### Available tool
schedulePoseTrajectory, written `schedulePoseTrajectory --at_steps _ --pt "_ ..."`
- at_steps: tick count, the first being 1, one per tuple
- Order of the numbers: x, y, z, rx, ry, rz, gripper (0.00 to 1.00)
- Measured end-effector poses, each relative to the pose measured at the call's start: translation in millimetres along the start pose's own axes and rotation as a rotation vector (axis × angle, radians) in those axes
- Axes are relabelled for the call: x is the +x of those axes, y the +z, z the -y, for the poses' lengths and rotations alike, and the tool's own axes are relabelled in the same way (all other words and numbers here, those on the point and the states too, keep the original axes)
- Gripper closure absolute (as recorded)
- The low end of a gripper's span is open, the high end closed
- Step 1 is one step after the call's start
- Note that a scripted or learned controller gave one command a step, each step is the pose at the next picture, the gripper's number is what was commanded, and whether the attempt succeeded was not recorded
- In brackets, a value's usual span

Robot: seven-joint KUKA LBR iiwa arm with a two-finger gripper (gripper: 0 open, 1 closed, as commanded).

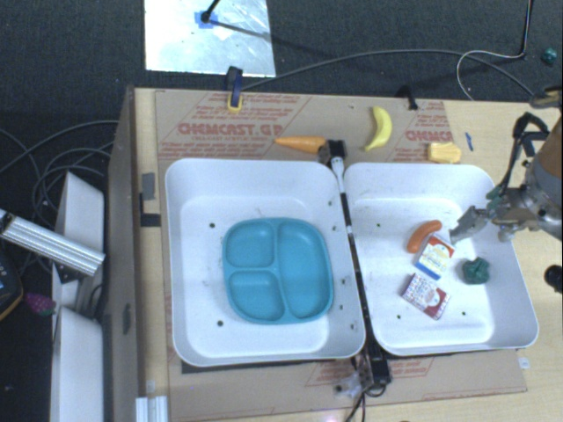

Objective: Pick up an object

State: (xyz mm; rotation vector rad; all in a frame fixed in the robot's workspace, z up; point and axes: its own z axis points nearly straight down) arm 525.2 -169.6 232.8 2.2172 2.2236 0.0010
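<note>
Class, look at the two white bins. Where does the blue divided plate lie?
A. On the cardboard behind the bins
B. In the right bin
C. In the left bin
C: the blue divided plate lies flat on the floor of the left bin.

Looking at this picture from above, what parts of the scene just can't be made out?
- Robot arm: cut off by the camera view's right edge.
- Gripper: blurred and small, so its state is unclear.
- Small carton and red packet in the right bin: print too small to read.
- Green object: too small to identify.
- Cardboard lettering: partly covered by the bins.
</note>
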Motion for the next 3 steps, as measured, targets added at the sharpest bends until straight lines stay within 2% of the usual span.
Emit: schedulePoseTrajectory --at_steps 1,2,3 --pt "23 148 -63 -0.002 -0.001 0.0 0.0" --pt "22 138 -64 -0.002 -0.002 0.0 1.0" --pt "112 48 -45 -0.002 -0.001 -0.001 1.0"
